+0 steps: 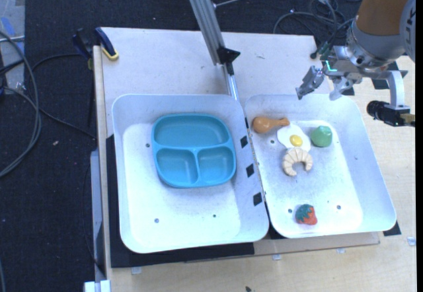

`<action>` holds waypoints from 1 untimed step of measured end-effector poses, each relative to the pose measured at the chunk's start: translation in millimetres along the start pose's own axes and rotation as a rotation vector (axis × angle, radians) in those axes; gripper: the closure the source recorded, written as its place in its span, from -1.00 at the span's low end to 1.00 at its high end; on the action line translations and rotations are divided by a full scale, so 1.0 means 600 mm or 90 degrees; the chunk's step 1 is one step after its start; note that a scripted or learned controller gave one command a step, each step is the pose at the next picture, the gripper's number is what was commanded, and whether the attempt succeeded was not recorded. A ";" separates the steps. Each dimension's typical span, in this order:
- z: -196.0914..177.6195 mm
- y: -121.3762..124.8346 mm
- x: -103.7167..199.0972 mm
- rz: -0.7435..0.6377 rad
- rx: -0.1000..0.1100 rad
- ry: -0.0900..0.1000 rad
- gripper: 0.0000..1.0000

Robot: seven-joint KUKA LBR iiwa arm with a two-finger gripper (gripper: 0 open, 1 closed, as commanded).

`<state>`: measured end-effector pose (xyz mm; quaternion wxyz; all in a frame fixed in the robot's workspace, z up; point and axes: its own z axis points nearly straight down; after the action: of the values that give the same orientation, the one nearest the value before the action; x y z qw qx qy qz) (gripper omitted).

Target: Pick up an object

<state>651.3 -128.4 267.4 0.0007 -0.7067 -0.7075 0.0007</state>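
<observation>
Two bins side by side. Left bin (132, 218) holds a divided plate (194, 150), roughly centred. Right bin (357, 205) holds a drumstick (268, 124) at rear left, fried egg (294, 138) right of it, croissant (297, 161) just in front, possibly a lime (321, 136) beside the egg, strawberry (305, 214) near the front.

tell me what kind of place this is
Probably a robotics lab test bench: a robot arm reaches over two white bins, toy food such as a fried egg lies in the right bin, and loose cables trail across the dark floor.
</observation>
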 end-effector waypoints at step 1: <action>-0.002 0.001 0.000 0.000 -0.002 0.000 -1.00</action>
<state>651.8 -128.4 268.7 -0.0004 -0.7066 -0.7076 -0.0001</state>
